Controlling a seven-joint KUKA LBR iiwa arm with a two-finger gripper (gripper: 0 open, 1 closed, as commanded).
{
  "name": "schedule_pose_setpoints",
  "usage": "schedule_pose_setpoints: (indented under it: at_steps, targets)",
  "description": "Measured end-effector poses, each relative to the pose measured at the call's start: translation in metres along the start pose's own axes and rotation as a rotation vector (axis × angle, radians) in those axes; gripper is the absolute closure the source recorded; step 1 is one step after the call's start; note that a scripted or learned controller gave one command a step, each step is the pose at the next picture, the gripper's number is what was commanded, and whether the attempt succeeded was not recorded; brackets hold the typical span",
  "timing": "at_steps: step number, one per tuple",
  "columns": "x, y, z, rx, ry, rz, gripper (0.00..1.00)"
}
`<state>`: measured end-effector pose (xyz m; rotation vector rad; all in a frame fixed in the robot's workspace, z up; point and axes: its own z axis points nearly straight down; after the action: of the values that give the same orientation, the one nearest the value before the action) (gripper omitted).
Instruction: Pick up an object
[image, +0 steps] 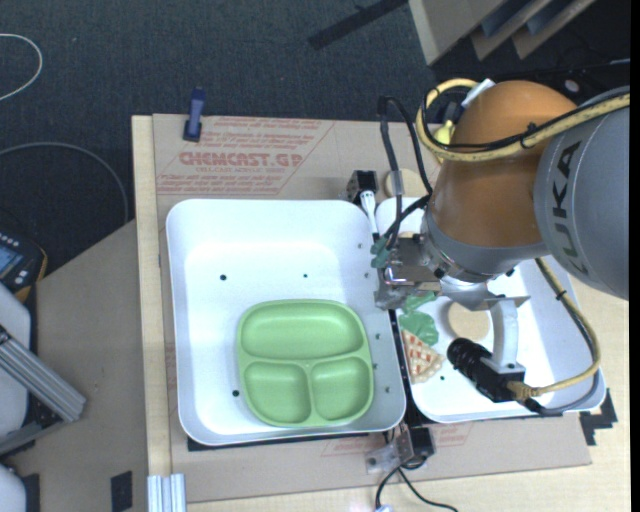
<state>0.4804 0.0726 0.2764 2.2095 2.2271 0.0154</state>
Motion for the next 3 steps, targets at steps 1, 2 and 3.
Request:
schedule_pose_setpoints:
  at_steps: [1,2,3]
  targets:
    - [-0.030,0.001,-0.085,-0.002,-0.003,0.009,1.00]
    - [-0.082,-0.001,-0.081,0.009,-0.006,0.013,1.00]
    - [-0.066,-0.005,0.052,0.026,-0.003,0.009,1.00]
